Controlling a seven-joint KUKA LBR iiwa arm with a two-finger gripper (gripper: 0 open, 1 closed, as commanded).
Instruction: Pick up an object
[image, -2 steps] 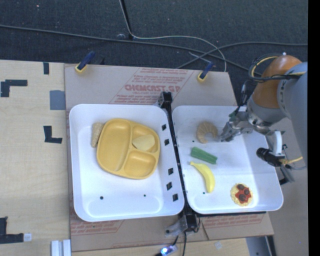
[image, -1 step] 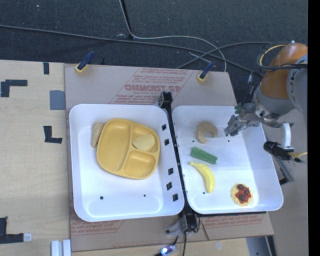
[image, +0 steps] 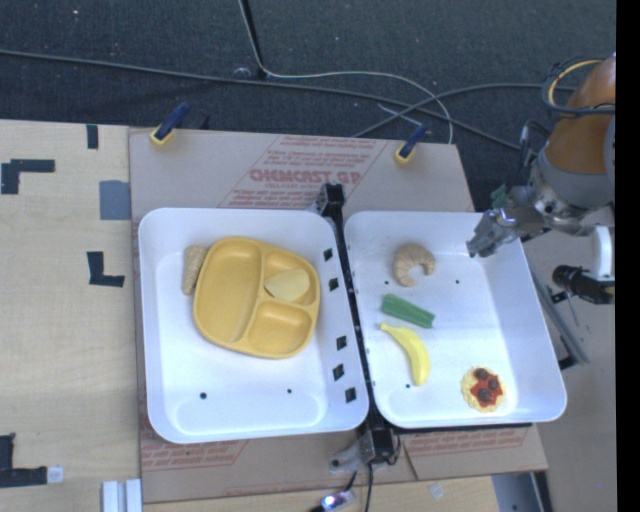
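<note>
hovering over the right bin's (image: 520, 330) far right rim, the tool (image: 487, 240) holds nothing; whether it is open or closed is unclear. below-left lie a croissant (image: 413, 262), green pepper (image: 408, 311), banana (image: 411, 353) and small pizza (image: 483, 389).

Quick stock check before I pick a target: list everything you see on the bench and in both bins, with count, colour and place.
Divided plate: 1, yellow, left bin.
Chip-like piece: 1, pale yellow, in plate's upper right compartment.
Bread-like piece: 1, tan, left bin, against plate's left edge.
Croissant: 1, beige, right bin, upper middle.
Green vegetable: 1, green, right bin, below croissant.
Banana: 1, yellow, right bin, below the green vegetable.
Mini pizza: 1, yellow with red topping, right bin's lower right.
Bins: 2, white, side by side.
Clamps: 2, blue and yellow, cardboard's top edge.
Gripper: 1, grey, over right bin's upper right rim.
</note>
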